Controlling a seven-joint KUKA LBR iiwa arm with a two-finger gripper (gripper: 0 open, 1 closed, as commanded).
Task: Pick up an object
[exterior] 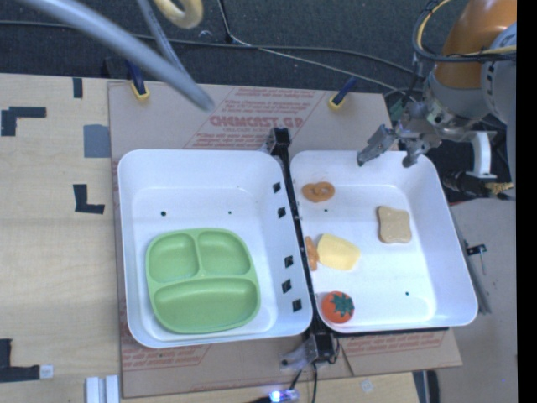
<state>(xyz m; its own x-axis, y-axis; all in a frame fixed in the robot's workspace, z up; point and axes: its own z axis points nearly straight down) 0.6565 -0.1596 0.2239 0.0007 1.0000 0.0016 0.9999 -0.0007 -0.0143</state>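
Note:
The right bin (443, 225) holds a brown pretzel (318, 192) near its far left, a tan toast slice (393, 225) at the right, a yellow block (338, 252) with a small orange piece (310, 253) against its left side, and a red tomato (338, 306) near the front. My gripper (389, 149) hangs over the far right corner of this bin, above and right of the pretzel. Its two dark fingers are spread apart with nothing between them.
The left bin (134, 183) bears a green divided plate (202, 280). A black divider with clips (289, 225) runs between the bins. Cables (336, 57) cross the dark back area, and a grey pole (109, 32) slants across the upper left.

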